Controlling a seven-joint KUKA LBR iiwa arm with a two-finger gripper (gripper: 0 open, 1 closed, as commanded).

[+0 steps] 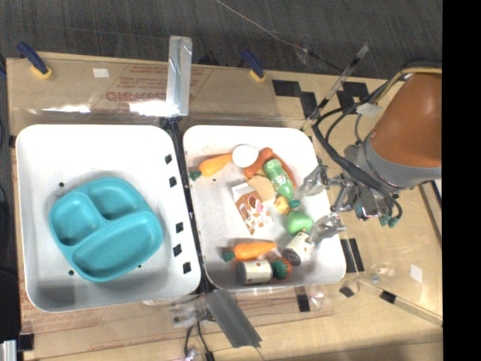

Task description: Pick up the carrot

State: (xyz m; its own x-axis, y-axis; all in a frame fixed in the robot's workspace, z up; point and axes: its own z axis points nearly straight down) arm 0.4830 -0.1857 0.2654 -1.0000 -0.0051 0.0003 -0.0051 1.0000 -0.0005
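Observation:
Two orange carrots lie in the right bin (225, 138): one carrot (216, 165) with a green top near the bin's far left corner, another carrot (253, 250) near the front wall. My gripper (322, 202) hovers over the bin's right rim, open, with one finger (313, 178) toward the back and the other toward the front. Nothing sits between the fingers. Both carrots are well to the left of the gripper, apart from it.
The right bin also holds a white round piece (245, 156), a green bottle (280, 175), a snack packet (254, 208), a green fruit (299, 222) and a can (257, 271). A teal divided plate (105, 227) lies in the left bin (45, 149).

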